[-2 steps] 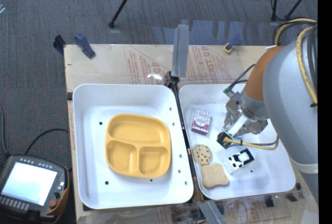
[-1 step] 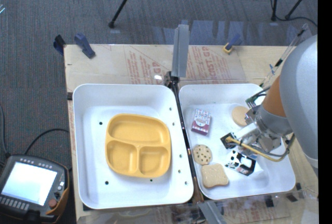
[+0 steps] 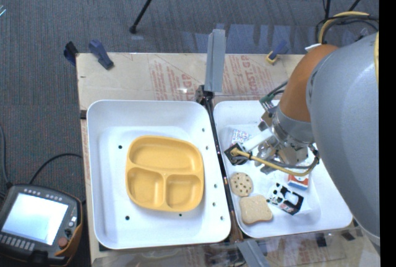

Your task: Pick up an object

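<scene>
My gripper (image 3: pixel 276 149) hangs low over the middle of the right bin (image 3: pixel 334 213), under the grey arm with its orange band. A small silvery packet (image 3: pixel 240 135) lies just to its left. Toward the front of the bin, a round chocolate-chip cookie (image 3: pixel 241 183) sits beside a tan toast-shaped piece (image 3: pixel 255 209). A black-and-white object (image 3: pixel 287 199) lies to the right of the toast. A small red-and-white box (image 3: pixel 299 181) rests right below the gripper, partly covered by the wrist. Nothing shows between the gripper's tips.
The left bin (image 3: pixel 108 130) holds a yellow divided plate (image 3: pixel 165 172). A grey upright post (image 3: pixel 215 65) stands behind the seam between the bins. The arm's bulk covers the right bin's far right side. A teach pendant (image 3: pixel 38 219) lies off the bench at lower left.
</scene>
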You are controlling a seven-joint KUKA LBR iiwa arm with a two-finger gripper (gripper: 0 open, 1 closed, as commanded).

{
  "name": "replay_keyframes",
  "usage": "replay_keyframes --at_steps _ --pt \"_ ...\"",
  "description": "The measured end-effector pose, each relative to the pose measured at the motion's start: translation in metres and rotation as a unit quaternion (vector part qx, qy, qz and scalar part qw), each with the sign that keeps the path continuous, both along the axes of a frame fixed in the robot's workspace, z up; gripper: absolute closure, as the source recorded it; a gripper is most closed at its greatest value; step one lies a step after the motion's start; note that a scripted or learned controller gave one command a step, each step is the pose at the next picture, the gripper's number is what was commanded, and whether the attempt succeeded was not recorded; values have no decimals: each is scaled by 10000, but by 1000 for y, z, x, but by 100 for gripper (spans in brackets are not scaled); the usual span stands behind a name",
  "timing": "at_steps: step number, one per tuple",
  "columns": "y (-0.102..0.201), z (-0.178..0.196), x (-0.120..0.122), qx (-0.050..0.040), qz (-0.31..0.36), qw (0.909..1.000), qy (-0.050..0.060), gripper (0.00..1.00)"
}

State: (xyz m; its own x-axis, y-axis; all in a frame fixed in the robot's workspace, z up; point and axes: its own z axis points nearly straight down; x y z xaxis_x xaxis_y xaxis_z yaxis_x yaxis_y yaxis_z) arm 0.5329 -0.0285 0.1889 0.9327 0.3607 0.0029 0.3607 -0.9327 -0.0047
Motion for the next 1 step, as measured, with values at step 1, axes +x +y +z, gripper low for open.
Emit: replay_keyframes --at_steps 1 --pt "8 5 -58 -13 1315 9913 44 100"
